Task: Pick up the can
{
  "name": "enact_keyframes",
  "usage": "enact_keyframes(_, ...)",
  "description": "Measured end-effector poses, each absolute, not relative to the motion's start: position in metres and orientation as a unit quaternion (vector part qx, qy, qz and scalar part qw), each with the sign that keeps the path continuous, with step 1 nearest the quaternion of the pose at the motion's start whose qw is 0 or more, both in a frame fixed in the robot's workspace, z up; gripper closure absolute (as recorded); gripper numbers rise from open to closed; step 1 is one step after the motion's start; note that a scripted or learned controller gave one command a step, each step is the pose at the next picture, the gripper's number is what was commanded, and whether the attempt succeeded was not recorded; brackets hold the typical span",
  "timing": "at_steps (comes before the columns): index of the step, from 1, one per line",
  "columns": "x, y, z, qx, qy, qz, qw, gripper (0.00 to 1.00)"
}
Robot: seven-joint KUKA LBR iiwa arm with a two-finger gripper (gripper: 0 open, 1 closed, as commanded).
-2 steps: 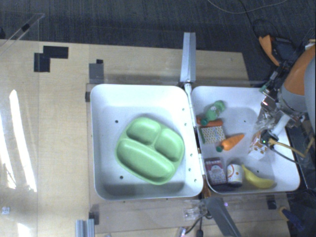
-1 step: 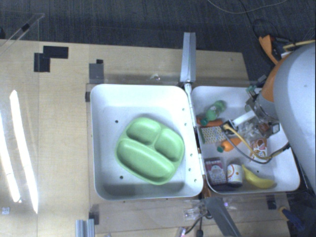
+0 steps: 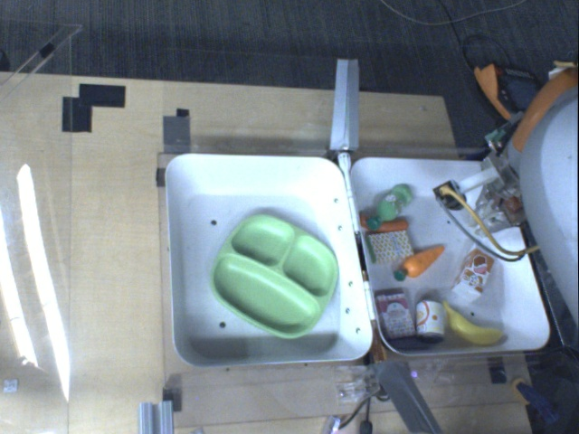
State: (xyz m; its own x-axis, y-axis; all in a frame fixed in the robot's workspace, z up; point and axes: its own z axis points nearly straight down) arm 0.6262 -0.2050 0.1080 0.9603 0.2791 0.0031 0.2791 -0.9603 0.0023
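While can (image 3: 431, 318) sits untouched at near edge of right bin (image 3: 539, 325), btwn packet (image 3: 394, 312) & banana (image 3: 472, 327), pick not begun; arm (image 3: 554, 165) far right, jaws' state can't tell.

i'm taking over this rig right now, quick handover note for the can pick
Claw: the arm sits over the right bin's far right edge; whether the claw is open or shut cannot be made out, and nothing shows between its fingers.
Can: lying at the near edge of the right bin, between the small box and the banana. The carrot lies just beyond it.
Left bin: holds the green divided plate.
Done: nothing yet; the can is untouched.
Left: reach to the can, grasp it, lift it.
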Motion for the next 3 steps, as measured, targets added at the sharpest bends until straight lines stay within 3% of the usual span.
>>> enact_keyframes(1,0.589,-0.205,0.209,0.983,0.185,0.0025,0.001,1.00)
enact_keyframes(2,0.589,-0.205,0.208,0.983,0.185,0.0021,0.001,0.00)
enact_keyframes(3,0.538,-0.204,0.180,0.971,0.237,0.0010,0.000,0.00)
